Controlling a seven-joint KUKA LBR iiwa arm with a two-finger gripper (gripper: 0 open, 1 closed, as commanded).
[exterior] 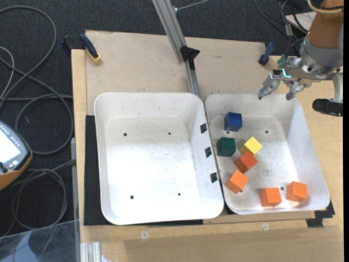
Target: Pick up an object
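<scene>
Front row: we see two orange cubes, one at and one at, side by side near the front wall of the right-hand shallow white plastic bin.
Middle cluster: we note a third orange cube, a red-orange cube, a small yellow cube and a dark green cube, close together; yellow and red-orange look to be touching.
Rear cube: a blue cube sits apart, towards the back of the same bin.
Left bin: the left-hand shallow white plastic bin lies beside the right one on the wooden tabletop.
Arm: the grey arm with orange band enters from the right.
Gripper: the two-finger gripper hangs over the right bin's back rim, fingers spread apart, nothing between them, well apart from the cubes.
</scene>
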